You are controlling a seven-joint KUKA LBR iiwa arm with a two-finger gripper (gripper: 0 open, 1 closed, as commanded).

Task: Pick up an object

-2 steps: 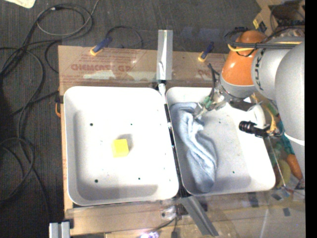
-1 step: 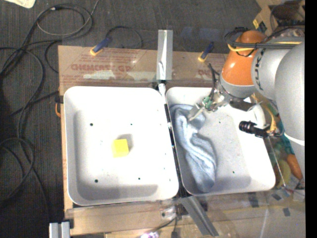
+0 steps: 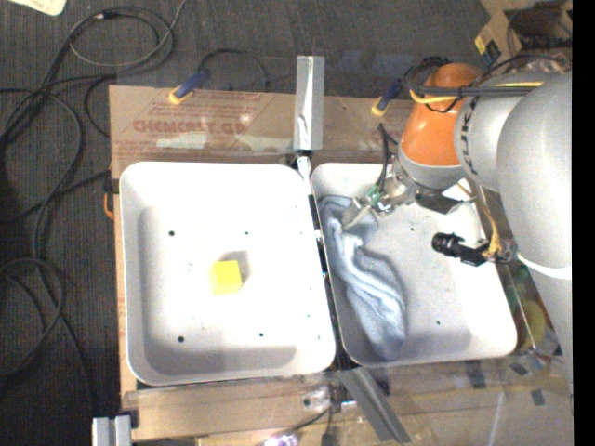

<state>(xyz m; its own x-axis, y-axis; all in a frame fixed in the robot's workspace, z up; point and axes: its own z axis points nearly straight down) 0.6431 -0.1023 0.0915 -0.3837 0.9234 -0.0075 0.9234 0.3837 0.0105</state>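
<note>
Looming grey arm (image 3: 539, 175) reaches into the right bin (image 3: 465, 342), its pincer (image 3: 376, 198) low at the upper end of a crumpled blue-grey cloth (image 3: 372, 282); whether it pinches the fabric I cannot tell. Likely the grasp step; next, a lift would test it. A yellow block (image 3: 226, 277) lies in the left bin (image 3: 167, 203).

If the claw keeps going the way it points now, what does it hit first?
Most likely the grey cloth: the claw points down-left at the cloth's upper end in the right bin. Depth is hard to judge from above.
</note>
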